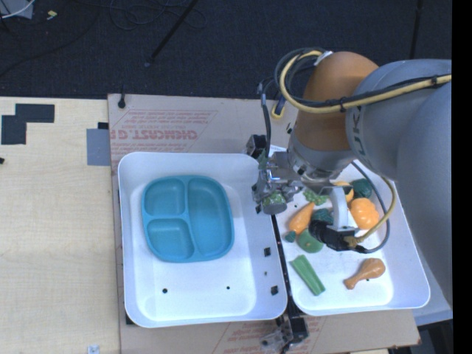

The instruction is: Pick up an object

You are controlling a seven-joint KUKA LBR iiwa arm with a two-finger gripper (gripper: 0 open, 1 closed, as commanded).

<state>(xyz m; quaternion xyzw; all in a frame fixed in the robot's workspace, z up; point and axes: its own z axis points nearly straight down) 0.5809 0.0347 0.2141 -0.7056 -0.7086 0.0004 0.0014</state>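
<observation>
Orange and green toy foods are lying in the bin (410, 286) on the view's right, and we are treating these as the candidates for picking. We are recording the pincer (271, 196) as hanging low at that bin's inner edge, close against the divider between the two bins. We cannot tell whether it is wide or narrow, since the wrist is covering it from above. A small green scrap is showing right at its tip; we cannot tell whether that is gripped or merely lying beneath.

We are judging the carrot (300, 217) to be the nearest clear object. It is lying just beside the pincer, toward the view's lower right, with its long axis slanting from lower left up to upper right. A grasp would need to close across that slant, not along it.

Farther off, a green pod (307, 274) and a drumstick (365, 272) are sitting near the front of the same bin, well apart from the pincer. The other bin (133, 271) is holding a blue plate (186, 218), which we are not counting as the likely target.
</observation>
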